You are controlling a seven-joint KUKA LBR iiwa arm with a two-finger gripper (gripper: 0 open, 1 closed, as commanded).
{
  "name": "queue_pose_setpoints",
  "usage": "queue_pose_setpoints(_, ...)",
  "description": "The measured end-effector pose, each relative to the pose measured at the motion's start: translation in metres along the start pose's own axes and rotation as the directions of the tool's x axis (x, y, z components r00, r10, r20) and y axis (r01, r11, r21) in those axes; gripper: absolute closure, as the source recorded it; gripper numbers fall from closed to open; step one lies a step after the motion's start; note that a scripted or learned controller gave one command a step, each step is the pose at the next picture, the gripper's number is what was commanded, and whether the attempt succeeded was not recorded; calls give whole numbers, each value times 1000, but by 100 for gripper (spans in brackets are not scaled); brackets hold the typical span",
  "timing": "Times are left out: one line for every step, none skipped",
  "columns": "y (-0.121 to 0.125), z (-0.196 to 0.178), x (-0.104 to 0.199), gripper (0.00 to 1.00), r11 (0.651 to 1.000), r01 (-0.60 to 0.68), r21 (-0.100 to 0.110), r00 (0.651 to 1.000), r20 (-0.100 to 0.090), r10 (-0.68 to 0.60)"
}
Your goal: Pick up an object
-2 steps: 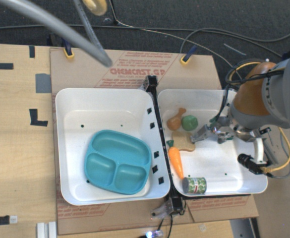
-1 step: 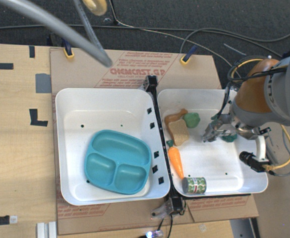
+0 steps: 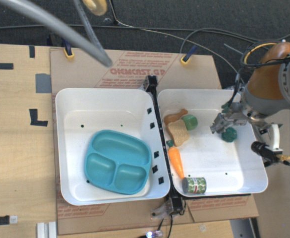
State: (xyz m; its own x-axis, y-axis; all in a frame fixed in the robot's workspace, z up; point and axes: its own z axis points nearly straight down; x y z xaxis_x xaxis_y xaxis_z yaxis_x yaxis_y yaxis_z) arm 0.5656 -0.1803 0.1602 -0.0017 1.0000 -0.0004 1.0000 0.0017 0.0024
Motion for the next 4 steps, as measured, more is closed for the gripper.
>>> queue_pose_setpoints(10,-48,0,100,1000,1,-2,1000,1,-1)
queue_pose_setpoints(15,-93,7,100,1000,1,0,1000,0,-1)
queue_pose_setpoints(16,-110,8,100,1000,0,2,1000,-1,0)
queue_pose_setpoints(13,-113,59,100,1000,3,3,1000,0,-3)
